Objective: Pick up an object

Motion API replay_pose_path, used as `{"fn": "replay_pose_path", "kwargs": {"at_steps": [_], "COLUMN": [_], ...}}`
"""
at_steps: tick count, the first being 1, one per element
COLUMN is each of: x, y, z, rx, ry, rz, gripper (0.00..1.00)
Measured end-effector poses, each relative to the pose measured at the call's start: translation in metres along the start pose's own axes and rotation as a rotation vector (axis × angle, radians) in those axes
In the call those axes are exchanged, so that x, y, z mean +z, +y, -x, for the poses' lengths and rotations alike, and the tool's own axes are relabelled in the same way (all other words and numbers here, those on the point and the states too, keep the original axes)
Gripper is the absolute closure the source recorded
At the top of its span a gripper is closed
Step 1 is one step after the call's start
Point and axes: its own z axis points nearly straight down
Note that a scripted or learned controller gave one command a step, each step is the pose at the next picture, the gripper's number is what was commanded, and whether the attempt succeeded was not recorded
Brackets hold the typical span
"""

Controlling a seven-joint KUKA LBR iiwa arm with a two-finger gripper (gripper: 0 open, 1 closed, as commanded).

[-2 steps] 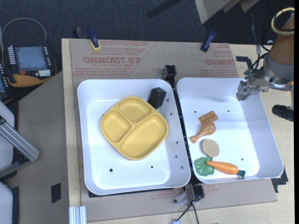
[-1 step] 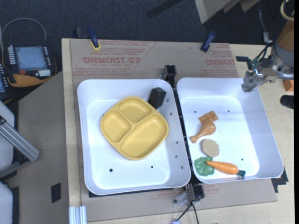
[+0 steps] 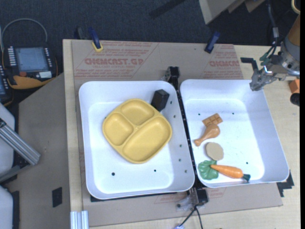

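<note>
white plastic takes up most of the frame: two shallow bins side by side on a cardboard-covered bench. the left bin [image 3: 90, 142] holds a yellow divided plate [image 3: 137, 136] at its middle, with a small black block [image 3: 159, 99] touching the plate's upper right edge.

the right bin [image 3: 267, 128] carries the likely things to pick, all toy food gathered in its lower left part: a brown drumstick [image 3: 208, 133] lying at a slant, a tan round piece [image 3: 214, 151] just below it, and an orange carrot [image 3: 227, 171] beside a green leafy piece [image 3: 207, 170] near the bin's lower edge. the carrot and the green piece look to be touching; the others sit slightly apart.

the gripper [image 3: 257, 82] hangs at the upper right of the frame, over the top right corner of the right bin, well apart from the food. it is small and partly blurred, so i cannot tell how it is set; nothing is seen in it.

judging by this, the task is at its start: no object is lifted, all lie flat in the bins. everything is left to do, meaning travel down and left over one item, descend, close on it and raise it.
</note>
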Motion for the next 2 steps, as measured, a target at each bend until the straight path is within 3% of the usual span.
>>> {"fn": "replay_pose_path", "kwargs": {"at_steps": [2], "x": [-0.004], "y": [-0.015], "z": [-0.099], "rx": [-0.001], "ry": [0.003], "rz": [-0.006], "gripper": [1.0]}}
